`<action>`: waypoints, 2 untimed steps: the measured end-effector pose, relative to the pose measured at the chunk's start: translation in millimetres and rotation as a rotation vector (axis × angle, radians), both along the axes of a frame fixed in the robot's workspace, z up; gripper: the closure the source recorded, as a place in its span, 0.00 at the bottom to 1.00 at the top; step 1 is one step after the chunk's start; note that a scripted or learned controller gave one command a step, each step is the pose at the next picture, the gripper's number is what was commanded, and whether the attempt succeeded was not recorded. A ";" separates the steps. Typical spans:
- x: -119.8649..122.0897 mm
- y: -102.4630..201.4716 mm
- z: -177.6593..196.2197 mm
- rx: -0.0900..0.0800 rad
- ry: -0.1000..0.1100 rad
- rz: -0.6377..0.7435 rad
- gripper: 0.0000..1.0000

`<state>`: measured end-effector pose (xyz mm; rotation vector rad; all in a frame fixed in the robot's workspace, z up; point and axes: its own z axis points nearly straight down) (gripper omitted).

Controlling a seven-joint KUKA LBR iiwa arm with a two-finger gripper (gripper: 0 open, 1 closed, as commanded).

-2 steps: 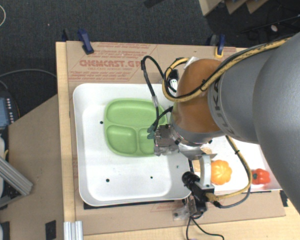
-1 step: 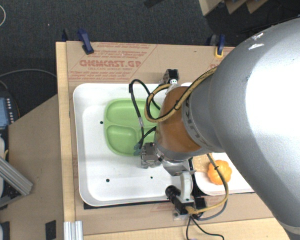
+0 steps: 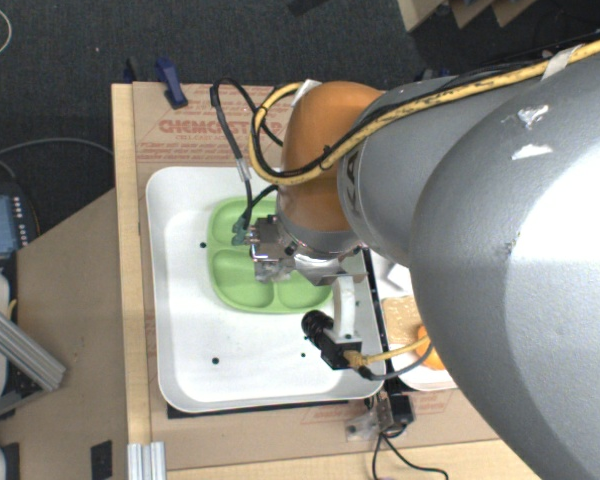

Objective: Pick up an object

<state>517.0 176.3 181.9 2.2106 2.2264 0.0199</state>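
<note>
A light green sectioned plate lies in the left white bin, toward its upper right. The arm, grey with an orange band, reaches in from the right and covers the plate's right part. My gripper hangs over the plate's middle, close to or touching its surface. The wrist and cables hide most of it.
The right bin is mostly hidden under the arm; a tan and orange object peeks out at its left side. A black cable fitting hangs above the left bin's lower right. A cardboard sheet lies beneath the bins.
</note>
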 end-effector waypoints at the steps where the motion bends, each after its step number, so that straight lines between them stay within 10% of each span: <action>1: 71.5 2.0 67.6 -0.004 -0.002 -0.005 1.00; 2: 48.5 26.3 58.1 -0.006 0.017 -0.004 1.00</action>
